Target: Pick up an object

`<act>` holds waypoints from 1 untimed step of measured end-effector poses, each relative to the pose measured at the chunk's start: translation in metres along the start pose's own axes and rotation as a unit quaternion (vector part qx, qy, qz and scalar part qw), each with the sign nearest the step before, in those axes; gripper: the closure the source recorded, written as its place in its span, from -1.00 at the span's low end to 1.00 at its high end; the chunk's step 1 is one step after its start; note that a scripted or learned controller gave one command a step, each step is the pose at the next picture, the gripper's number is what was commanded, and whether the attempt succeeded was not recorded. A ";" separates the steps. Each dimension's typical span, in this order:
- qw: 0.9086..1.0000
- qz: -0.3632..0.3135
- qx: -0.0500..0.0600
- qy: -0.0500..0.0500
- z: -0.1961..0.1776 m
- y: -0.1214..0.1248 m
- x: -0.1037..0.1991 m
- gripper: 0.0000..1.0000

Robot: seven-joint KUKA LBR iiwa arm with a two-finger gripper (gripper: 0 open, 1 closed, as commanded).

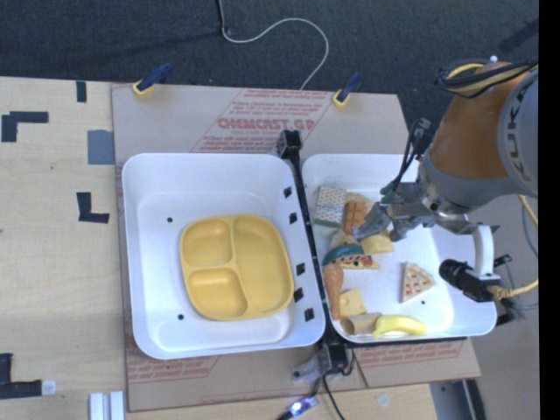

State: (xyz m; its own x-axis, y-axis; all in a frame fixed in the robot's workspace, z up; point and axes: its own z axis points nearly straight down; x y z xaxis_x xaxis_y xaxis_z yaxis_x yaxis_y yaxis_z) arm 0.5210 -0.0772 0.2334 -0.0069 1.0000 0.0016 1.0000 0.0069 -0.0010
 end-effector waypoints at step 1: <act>1.000 -0.001 0.000 0.000 -0.002 0.010 0.053 1.00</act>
State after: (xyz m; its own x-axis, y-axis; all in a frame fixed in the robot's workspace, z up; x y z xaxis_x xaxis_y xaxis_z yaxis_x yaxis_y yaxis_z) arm 0.5304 -0.0237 0.2354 -0.0079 1.0000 0.0018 1.0000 0.0079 -0.0019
